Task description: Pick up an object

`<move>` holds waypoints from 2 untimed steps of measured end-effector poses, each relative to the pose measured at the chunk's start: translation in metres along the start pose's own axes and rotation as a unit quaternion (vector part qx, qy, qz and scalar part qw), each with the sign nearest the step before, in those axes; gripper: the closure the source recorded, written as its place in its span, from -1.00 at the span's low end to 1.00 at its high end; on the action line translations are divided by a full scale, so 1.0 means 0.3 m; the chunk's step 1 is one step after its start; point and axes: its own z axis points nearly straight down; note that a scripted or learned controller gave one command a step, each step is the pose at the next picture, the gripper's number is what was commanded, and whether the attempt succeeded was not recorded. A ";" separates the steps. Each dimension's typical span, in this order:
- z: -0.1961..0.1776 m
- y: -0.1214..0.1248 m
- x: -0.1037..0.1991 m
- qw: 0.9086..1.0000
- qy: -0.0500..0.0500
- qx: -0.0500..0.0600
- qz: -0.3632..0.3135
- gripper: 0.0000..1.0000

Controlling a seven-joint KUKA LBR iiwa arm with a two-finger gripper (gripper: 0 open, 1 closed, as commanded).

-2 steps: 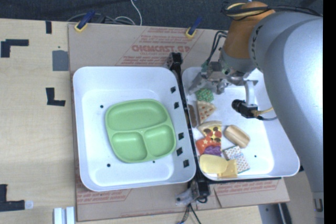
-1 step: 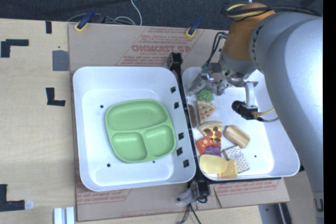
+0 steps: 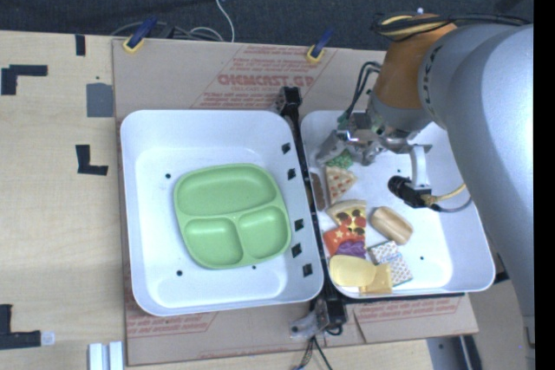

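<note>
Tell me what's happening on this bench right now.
A grey KUKA arm reaches in from the right, its gripper low over the upper left of the right bin, above a small green item. Toy food lies there: a pizza slice, a bread roll, a yellow piece. The left bin holds a green divided plate. Nothing looks lifted yet.

My arm (image 3: 494, 108): big rounded grey shell, orange band (image 3: 406, 69) above wrist, small metal hand (image 3: 354, 143) w/ black cable (image 3: 416, 191) (yellow lead alongside).
</note>
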 end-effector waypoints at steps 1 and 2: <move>0.000 0.001 0.014 1.000 0.000 -0.001 0.000 -1.00; -0.033 0.001 0.014 1.000 0.000 0.000 0.000 1.00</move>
